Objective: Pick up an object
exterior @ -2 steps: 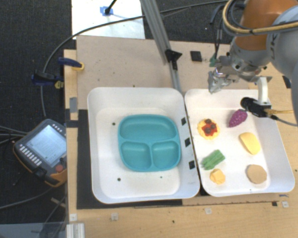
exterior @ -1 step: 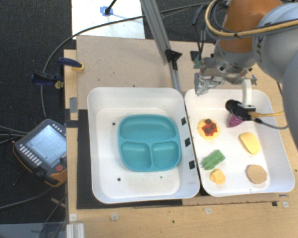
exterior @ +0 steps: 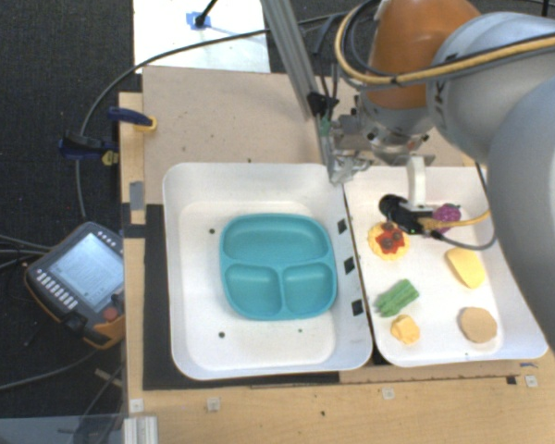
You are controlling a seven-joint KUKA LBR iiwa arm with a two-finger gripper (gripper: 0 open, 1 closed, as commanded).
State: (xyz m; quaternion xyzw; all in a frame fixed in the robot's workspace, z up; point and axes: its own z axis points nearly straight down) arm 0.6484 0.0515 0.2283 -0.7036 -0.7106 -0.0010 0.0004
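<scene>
Gripper (exterior: 340, 166) closure cannot be told; it is held at the far-left corner of the right bin (exterior: 441, 296), and the nearest object, a red-and-yellow piece (exterior: 388, 240), is found toward the view's lower right.

Teal plate (exterior: 277, 265) in left bin (exterior: 196, 336) (green toy (exterior: 397, 296), right bin (exterior: 439, 317)).

Glossy teal plastic tray (exterior: 278, 265), matt white bins (exterior: 259, 354), raw wooden bench (exterior: 222, 109)
</scene>
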